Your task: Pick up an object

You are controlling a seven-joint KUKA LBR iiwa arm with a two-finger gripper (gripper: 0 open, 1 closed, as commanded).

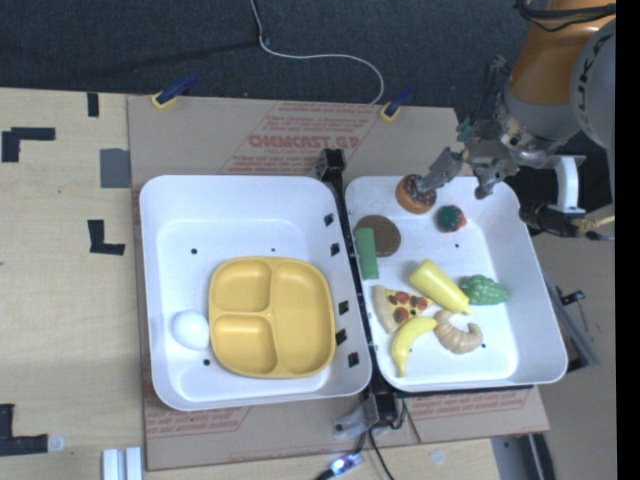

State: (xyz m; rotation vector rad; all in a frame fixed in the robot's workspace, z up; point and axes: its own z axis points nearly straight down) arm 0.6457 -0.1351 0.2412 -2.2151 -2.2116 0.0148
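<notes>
White bins are sitting side by side. The gripper point(462, 176) is hanging open over the far edge of the right bin point(535, 298), holding nothing. A toy donut point(414, 194) is lying just left of it, and a red and green ball point(450, 218) just near. Closer are a brown disc point(381, 235), green block point(366, 252), yellow pepper point(437, 285), pizza slice point(395, 306), banana point(410, 340) and croissant point(459, 335). The left bin point(160, 268) is holding a yellow tray point(271, 317) and a white egg point(189, 329).

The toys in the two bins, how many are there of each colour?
Yellow: 3, the divided plate, pepper and banana
Green: 3, the block, leafy piece and round piece
Brown: 3, the disc, croissant and doughnut
White: 1, the egg
Mixed: 1, the pizza slice
Total: 11
</notes>
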